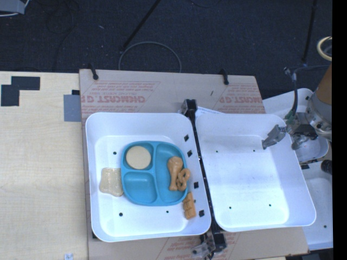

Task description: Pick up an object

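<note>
The left bin (100, 129) holds a blue divided tray (145, 191). A round tan biscuit (137, 157) lies in the tray's top-left compartment, and a twisted brown pretzel piece (178, 173) lies in its right compartment. A pale bread slice (111, 181) rests on the bin floor against the tray's left edge. A small brown chunk (188, 206) sits just off the tray's lower right corner. My gripper (284, 138) hangs over the upper right edge of the right bin (244, 172), far from all these objects. It is open, with nothing between its fingers.
A black divider clip line (196, 161) runs between the two bins. Cardboard (141, 93) lies under both bins. White equipment (320, 161) stands just right of the right bin, beside the arm.
</note>
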Robot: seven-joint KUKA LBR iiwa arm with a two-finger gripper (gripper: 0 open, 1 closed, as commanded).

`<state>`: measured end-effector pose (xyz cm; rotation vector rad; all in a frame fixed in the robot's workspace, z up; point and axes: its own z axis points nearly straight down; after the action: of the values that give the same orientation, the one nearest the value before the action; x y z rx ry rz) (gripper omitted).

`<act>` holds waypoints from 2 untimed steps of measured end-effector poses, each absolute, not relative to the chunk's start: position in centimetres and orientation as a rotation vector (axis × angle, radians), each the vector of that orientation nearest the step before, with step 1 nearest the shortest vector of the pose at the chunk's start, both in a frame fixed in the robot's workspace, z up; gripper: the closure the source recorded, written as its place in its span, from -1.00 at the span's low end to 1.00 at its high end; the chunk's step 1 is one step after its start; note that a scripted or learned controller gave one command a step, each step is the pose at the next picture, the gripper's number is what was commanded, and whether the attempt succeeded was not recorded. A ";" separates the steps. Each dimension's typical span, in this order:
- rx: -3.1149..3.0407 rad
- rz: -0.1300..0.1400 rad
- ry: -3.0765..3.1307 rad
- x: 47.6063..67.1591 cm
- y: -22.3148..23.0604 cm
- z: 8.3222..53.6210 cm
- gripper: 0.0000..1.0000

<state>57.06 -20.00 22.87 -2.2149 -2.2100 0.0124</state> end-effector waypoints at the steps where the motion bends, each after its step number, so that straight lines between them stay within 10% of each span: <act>1: -2.219 0.002 -2.220 57.3 -20.0 23.6 -1.00; 2: -2.217 0.006 -2.216 56.6 -20.2 17.5 -1.00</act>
<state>56.55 -20.23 17.49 -2.2174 -2.2164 0.0055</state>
